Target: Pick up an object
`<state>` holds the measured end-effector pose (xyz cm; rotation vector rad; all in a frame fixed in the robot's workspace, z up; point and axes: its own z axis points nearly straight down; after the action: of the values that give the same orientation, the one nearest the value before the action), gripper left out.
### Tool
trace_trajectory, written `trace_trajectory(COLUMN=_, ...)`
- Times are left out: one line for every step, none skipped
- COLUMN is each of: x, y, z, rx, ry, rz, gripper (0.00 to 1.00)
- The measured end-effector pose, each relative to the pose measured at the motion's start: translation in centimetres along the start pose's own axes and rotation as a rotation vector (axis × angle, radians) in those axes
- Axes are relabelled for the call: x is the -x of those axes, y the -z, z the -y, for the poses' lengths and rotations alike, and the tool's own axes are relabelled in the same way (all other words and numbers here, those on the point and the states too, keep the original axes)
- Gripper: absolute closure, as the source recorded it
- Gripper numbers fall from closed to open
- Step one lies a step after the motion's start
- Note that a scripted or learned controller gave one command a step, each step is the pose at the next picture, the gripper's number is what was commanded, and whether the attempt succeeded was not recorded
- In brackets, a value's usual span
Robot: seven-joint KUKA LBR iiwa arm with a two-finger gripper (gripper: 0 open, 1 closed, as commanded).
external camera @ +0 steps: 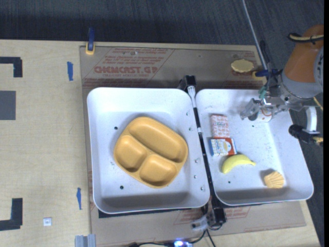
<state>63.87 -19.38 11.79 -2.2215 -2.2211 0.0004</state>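
No object has been picked up yet, as far as the view shows: in the right bin (303, 181) a small carton (219, 125) lies toward ten o'clock, a second, blue-printed carton (222, 146) just below it, a toy banana (237, 162) near the centre, and a ridged yellow piece (274, 179) at five o'clock, all resting on the bin floor. The hand (255, 108) hangs over the bin's one o'clock corner, well apart from every one of them, with nothing between its fingers; whether it is open or closed I cannot tell. The left bin (97, 138) carries a yellow divided tray (149, 151). Judging from this, choosing, descending, gripping and lifting all remain.
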Motion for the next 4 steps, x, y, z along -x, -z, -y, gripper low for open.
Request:
trace_trajectory(x=-2.5, y=-3.2, z=5.3, rx=0.002, ry=0.000, rz=0.000, gripper=0.00)
trace_trajectory(x=-7.2, y=-3.2, z=13.2, rx=0.002, ry=-0.001, rz=0.000, gripper=0.00)
trace_trajectory(x=-7.2, y=-2.2, z=13.1, rx=0.007, ry=-0.001, rz=0.002, gripper=1.00)
trace_trajectory(x=-7.2, y=-2.2, z=13.1, rx=0.007, ry=-0.001, rz=0.002, gripper=0.00)
